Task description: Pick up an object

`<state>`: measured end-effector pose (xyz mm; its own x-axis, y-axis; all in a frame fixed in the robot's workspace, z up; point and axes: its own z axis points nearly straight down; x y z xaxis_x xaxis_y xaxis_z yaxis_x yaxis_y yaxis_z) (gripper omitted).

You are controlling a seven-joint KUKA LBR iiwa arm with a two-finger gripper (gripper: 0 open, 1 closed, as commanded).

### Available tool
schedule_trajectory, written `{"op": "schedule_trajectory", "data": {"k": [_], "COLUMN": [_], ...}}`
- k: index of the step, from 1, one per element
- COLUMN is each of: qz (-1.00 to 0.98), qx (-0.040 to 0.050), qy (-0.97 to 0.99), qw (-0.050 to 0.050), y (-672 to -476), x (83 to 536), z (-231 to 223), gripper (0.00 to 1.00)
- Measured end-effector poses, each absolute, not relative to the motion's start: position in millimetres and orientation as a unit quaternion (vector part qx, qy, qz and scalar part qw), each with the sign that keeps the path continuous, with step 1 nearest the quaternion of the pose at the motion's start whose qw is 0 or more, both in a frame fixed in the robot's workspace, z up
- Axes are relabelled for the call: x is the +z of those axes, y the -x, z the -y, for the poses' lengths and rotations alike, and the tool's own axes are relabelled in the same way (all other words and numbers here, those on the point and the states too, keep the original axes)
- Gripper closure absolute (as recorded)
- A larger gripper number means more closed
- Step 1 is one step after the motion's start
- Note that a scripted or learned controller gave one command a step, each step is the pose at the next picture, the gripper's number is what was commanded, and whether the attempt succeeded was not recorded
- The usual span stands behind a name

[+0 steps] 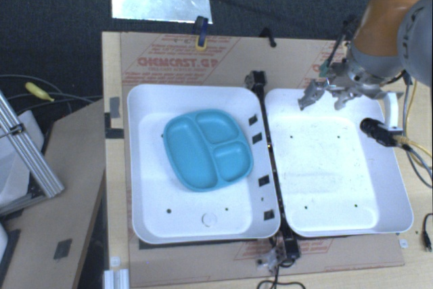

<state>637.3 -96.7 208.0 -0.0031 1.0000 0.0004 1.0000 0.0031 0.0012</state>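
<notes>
Bins sit side by side on the worktop (pixel 169 54), a cardboard-coloured board printed with red lettering. In the left bin (pixel 145 213) a blue divided plate (pixel 206 149) lies flat, roughly in the middle and a little toward the far edge, its three compartments facing up. A small round mark shows on the bin floor near the near edge, below the plate. The right bin (pixel 385 216) holds a bare white floor with faint scuffs and a few small dark dots.

The arm (pixel 392 17) enters from the right, its orange band above the grey wrist, and reaches over the far edge of the right bin. The end effector (pixel 329 97) hangs above that bin's far edge, near its far left corner, with its two fingers spread apart and nothing between them. It is well apart from the plate, which rests in the other bin across the black hinge strip (pixel 265 145) joining the two bins.
</notes>
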Motion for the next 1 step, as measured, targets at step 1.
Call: {"op": "schedule_trajectory", "data": {"k": [1], "qz": [-0.707], "qx": [-0.0011], "qy": [-0.707], "qw": [-0.002], "y": [-573.7], "x": [191.9], "z": [83.3], "gripper": [0.00]}}
